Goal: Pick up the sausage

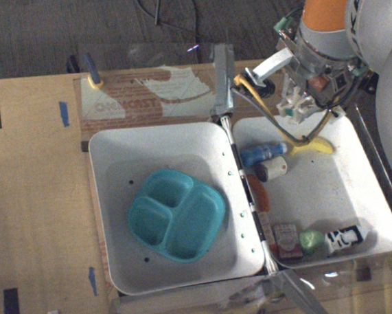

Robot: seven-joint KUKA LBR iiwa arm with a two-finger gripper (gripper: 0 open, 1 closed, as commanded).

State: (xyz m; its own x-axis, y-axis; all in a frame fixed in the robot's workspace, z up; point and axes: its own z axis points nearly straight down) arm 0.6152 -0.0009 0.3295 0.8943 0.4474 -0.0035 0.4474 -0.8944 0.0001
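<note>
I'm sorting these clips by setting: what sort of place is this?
Probably a robotics lab bench, not a kitchen: two white bins on a taped wooden bench, a robot arm overhead, toy food and a teal divided plate.

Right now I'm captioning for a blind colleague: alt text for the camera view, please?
The gripper hovers above the right bin's far edge, while the reddish sausage lies against its left wall. The left bin holds a teal divided plate.

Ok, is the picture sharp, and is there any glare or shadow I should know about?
Camera view: soft focus overall, small items like the sausage lack detail; the gripper looks smeared; the white bins' rims are bright; a faint shadow lies beside the teal tray.
</note>
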